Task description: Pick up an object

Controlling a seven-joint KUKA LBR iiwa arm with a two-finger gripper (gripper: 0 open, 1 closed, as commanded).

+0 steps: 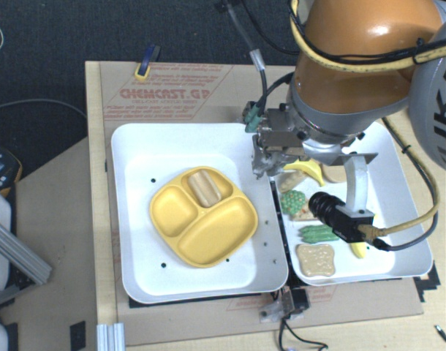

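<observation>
The arm's big orange and grey wrist (354,57) hangs over the right bin (406,196) and hides much of it. My gripper (280,159) sits low at that bin's left wall, just left of a yellow banana (308,170). Below it lie a round green knobbly toy (292,199), a green pea pod (318,233) and a tan square cracker (315,259). A small yellow piece (358,249) peeks out beside a black cylinder (334,214) mounted on the arm. Nothing shows in the gripper's grasp.
In the left bin (135,196) stands a yellow divided plate (205,221) with a tan bread-like piece (205,187) in its top compartment. Cables (245,28) run from the arm over the bench's back. A blue and yellow clip (145,63) lies on the board behind.
</observation>
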